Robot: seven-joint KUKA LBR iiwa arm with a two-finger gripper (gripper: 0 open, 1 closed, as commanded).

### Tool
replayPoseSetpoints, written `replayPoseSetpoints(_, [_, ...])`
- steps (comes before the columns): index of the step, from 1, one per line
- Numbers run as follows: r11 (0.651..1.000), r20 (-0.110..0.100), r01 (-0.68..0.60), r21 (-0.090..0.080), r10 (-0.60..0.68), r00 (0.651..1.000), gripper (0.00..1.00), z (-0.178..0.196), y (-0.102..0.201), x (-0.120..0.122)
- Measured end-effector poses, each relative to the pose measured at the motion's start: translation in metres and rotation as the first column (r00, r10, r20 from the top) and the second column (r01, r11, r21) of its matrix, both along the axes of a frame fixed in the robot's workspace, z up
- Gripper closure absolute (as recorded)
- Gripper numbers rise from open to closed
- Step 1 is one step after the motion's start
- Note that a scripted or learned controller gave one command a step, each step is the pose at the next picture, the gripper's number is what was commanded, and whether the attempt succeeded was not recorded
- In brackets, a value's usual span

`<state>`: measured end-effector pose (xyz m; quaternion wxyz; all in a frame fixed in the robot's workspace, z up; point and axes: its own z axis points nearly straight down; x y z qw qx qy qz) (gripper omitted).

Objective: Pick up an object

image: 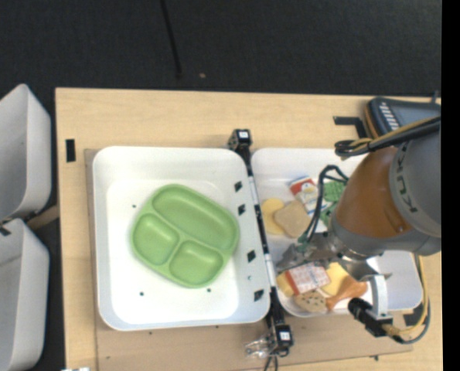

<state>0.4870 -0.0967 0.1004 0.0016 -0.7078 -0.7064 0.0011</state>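
On the desk (75, 207) the left bin (106, 300) holds a green divided plate (185, 235), lying flat, its long axis running from upper left to lower right. Just right of the plate, past the rim the two bins share, the right bin (280, 161) carries a heap of small food-like pieces: a yellow round piece (271, 206) and a tan slice (291, 219) close to the shared rim, a red-and-white packet (301, 185) above them, and lower down a red-and-white wrapper (305, 275) beside a cracker (312, 301) and an orange wedge (344, 289). The arm (376, 199), farther right of the plate again, hangs over this heap, and its end effector (311, 255) sits low among the pieces; whether it is spread or pressed together cannot be told, since the wrist covers it. The likeliest thing to pick seems the red-and-white wrapper, lying directly under and slightly below the end effector, its long axis roughly left to right. A short, nearly straight descent looks enough; the crowding neighbours could spoil the grip.
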Motion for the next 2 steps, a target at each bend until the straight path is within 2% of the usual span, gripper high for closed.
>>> replayPoseSetpoints(1, [1.000,0.006,0.010,-0.001,-0.010,1.000,1.00,0.010,-0.001,0.003])
replayPoseSetpoints(2, [1.000,0.015,-0.014,0.001,0.014,1.000,1.00,0.106,0.087,0.037])
